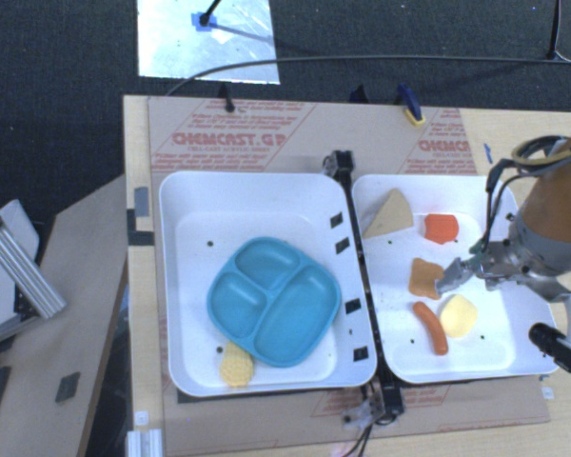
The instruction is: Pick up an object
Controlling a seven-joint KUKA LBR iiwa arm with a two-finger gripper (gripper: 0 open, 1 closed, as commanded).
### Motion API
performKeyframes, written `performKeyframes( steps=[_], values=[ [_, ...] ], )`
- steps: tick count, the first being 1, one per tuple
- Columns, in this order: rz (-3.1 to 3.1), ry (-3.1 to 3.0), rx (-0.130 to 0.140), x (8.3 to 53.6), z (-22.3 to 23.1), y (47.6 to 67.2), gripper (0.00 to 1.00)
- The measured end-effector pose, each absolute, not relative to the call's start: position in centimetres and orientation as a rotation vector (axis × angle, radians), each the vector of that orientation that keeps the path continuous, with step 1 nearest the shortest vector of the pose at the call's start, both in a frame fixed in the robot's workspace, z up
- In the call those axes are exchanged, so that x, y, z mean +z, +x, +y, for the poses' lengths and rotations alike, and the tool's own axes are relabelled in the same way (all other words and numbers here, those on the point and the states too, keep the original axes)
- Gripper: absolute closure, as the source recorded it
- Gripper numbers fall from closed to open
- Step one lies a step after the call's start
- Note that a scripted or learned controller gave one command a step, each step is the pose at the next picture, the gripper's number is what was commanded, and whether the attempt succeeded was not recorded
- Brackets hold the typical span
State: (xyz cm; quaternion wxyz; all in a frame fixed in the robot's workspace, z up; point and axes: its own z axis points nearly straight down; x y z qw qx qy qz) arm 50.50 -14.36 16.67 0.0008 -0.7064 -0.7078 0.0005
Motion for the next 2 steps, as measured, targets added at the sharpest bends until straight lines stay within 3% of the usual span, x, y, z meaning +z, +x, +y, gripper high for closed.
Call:
performKeyframes(
  steps=[1,2],
  values=[
    [-2.221,-2.219,0.002,12.4,-14.6,50.2,0.00],
    [-2.226,-2.221,-0.002,13.7,-14.6,50.4,1.00]
  ],
)
